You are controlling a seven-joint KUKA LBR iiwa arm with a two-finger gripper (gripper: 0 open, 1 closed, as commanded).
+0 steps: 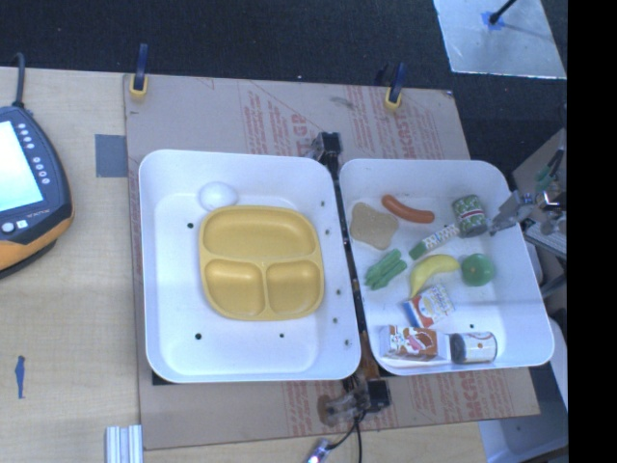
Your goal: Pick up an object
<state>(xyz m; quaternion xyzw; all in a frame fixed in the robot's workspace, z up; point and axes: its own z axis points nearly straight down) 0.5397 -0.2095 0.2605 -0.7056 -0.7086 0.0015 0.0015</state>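
1. At the far left of the bench you see a handheld control pendant (24, 191) with an orange rim.
2. The left bin (174, 345) holds a yellow three-compartment tray (260, 260) and a small white egg-shaped item (218, 196) just beyond its upper left corner.
3. The right bin (525, 340) holds the candidate objects. From left to right you find a tan bread slice (372, 226), green bean pods (386, 268), a red sausage (408, 208), a flat printed carton (413, 342), a small printed packet (431, 304), a yellow banana (432, 270), a dark can lying on its side (474, 347), a green can (469, 214) and a green round fruit (476, 269).
4. The gripper (511, 215) sits at the right rim of the right bin, just right of the green can. You cannot tell how far it is open; nothing is visible in its grasp.
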